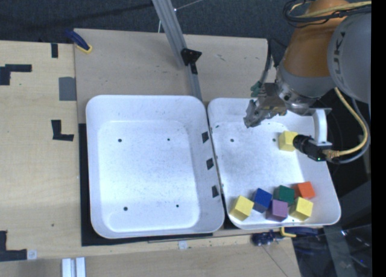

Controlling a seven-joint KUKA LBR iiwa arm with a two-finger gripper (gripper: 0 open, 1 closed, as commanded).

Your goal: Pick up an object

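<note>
My gripper (252, 119) hangs over the back part of the right bin (253, 161), pointing down and left, with nothing seen between its fingers. A yellow block (286, 141) lies alone to its right, near the bin's right wall. Along the front edge of the same bin sits a cluster: a yellow block (242, 207), a blue block (262, 199), a green block (283, 194), a purple block (279, 209), an orange block (306, 190) and another yellow block (303, 208). The cluster is well in front of the gripper.
The left bin (148, 167) stands beside the right one. A grey metal pole (172, 25) slants down to the gap between the bins at the back. A yellow cable (350, 146) loops from the arm on the right.
</note>
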